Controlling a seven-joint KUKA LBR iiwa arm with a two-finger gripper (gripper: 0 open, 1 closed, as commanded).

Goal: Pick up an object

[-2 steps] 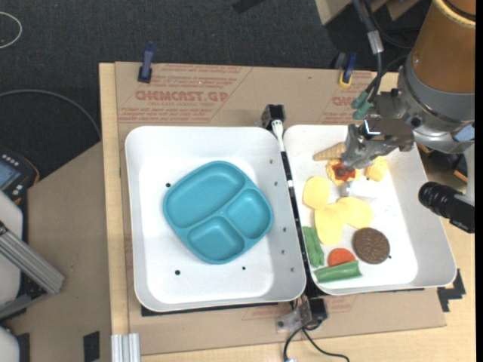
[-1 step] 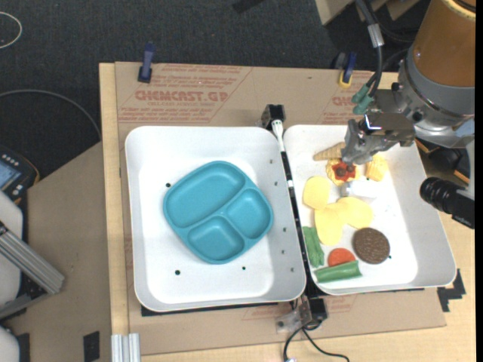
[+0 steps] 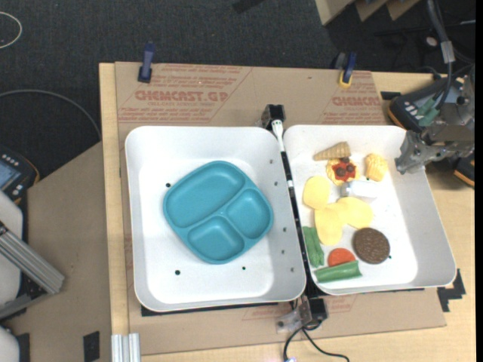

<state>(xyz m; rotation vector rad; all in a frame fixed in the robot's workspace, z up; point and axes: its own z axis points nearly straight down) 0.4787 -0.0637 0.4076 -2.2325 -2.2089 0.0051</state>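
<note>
Cardboard-topped bench (image 3: 204, 89), two white bins (image 3: 143, 202), dark carpet (image 3: 151, 13)

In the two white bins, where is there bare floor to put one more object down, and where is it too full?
Free: the left white bin, all around the blue three-compartment plate, widest along its left wall and near edge. In the right white bin, the strip along the right wall. Crowded: that bin's left half, from the cone-shaped toy down to the brown round cookie and the green toy pieces.
</note>
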